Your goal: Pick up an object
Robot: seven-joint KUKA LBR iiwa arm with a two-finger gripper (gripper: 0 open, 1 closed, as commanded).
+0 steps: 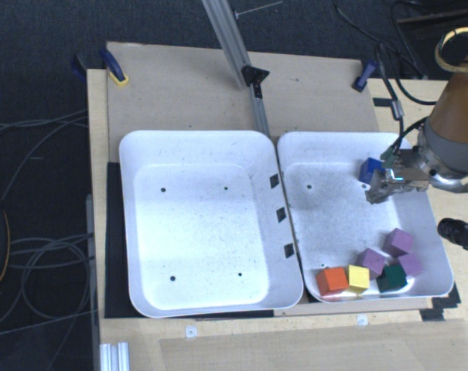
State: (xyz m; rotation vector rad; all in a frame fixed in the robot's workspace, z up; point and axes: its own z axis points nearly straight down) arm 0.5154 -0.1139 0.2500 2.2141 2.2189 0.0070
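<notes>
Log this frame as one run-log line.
arm: over right bin | gripper: beside blue block, grasp unclear | other blocks: front right corner | left bin: untouched

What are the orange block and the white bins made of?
The orange block looks like painted wood or foam, though I cannot tell which: flat colour, matte faces. The white bins look like smooth moulded plastic: rounded corners, a slight sheen.

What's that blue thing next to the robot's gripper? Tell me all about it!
The blue block is a small, solid-coloured piece, likely plastic or foam. It sits in the right bin, near that bin's far right side, well apart from the cluster of coloured blocks at the near edge. The gripper is right beside it, on its right and partly covering it, so its full shape is hidden. Whether the gripper holds it, or whether it rests on the bin floor, cannot be told.
</notes>
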